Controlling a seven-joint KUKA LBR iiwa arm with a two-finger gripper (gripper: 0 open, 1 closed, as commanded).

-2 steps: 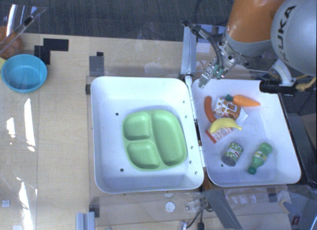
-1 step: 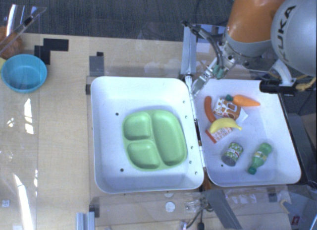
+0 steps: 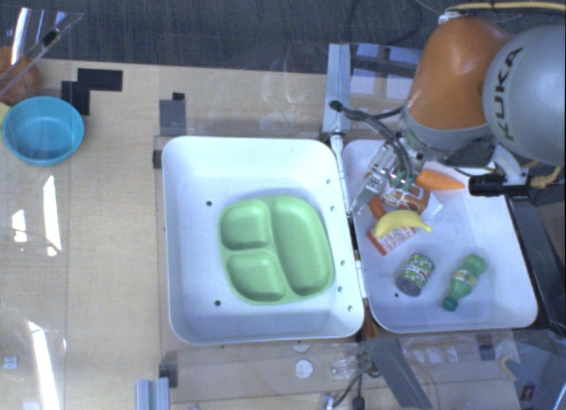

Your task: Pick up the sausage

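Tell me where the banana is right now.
The banana lies in the right bin, toward its left side, just below the gripper and up-left of the can.

Two bins side by side on the bench [image 3: 106, 249]: left bin [image 3: 190, 223] holds a three-compartment tray [image 3: 274, 247] near its middle; right bin [image 3: 508, 298] holds the loose items. In the right bin, gripper [image 3: 386, 172] hangs at the far left, a carrot [image 3: 439, 180] just right of it, a banana [image 3: 401, 221] lying on a packet [image 3: 395, 237] nearer, a can [image 3: 414, 274] and a bottle [image 3: 462, 281] at the near side, can left of bottle. A bowl [image 3: 42, 130] sits on the bench well left of both bins, toward the far side.
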